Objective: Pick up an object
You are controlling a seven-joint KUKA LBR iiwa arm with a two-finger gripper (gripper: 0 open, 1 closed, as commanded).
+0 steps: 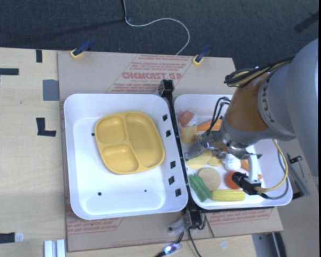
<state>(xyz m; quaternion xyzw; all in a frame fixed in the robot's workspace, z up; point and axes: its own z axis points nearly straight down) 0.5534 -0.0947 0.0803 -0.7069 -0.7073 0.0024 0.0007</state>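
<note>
Gripper [220, 153] — grip state I cannot tell — sits low in my right bin [281, 197], pale yellow piece [200, 159] touching its left.

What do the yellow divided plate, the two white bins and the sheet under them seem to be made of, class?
Yellow divided plate: probably moulded plastic, smooth and slightly glossy, with rounded compartment ridges. White bins: likely plastic too, with an even matte white surface and rounded corners. Sheet beneath: cardboard by its look, brown and dull with red printed lettering.
</note>
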